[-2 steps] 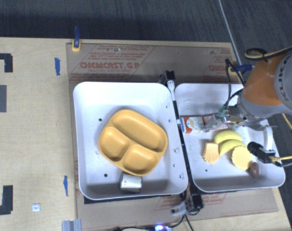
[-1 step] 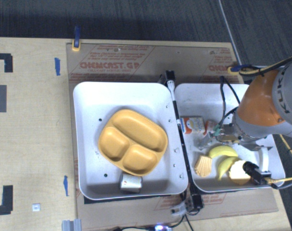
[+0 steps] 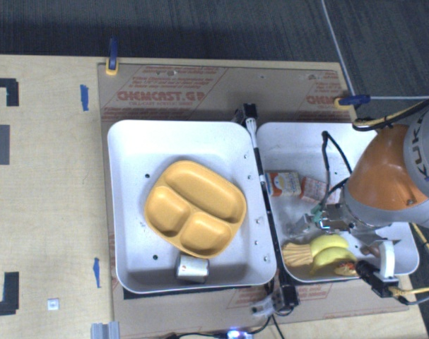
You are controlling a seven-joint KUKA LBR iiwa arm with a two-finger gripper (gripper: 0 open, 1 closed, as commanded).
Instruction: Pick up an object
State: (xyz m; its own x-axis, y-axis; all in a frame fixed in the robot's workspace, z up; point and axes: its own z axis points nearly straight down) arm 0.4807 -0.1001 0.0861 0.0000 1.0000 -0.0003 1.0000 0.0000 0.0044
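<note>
My gripper (image 3: 326, 222) hangs low in the right bin (image 3: 292, 136), below the orange wrist band. It sits just above a yellow banana-shaped toy (image 3: 330, 251) and a tan bristly object (image 3: 297, 253) at the bin's front. A red-and-white packet (image 3: 288, 183) lies a little behind and left of the gripper. The arm hides the right part of this bin. In the left bin (image 3: 129, 147) a yellow three-compartment plate (image 3: 194, 207) lies in the middle, with a small grey-white block (image 3: 192, 268) at its front edge.
Both bins rest on a brown cardboard sheet (image 3: 221, 83) on the light wooden bench. A black divider bar (image 3: 260, 182) runs between the bins. Cables (image 3: 334, 154) trail over the right bin's back.
</note>
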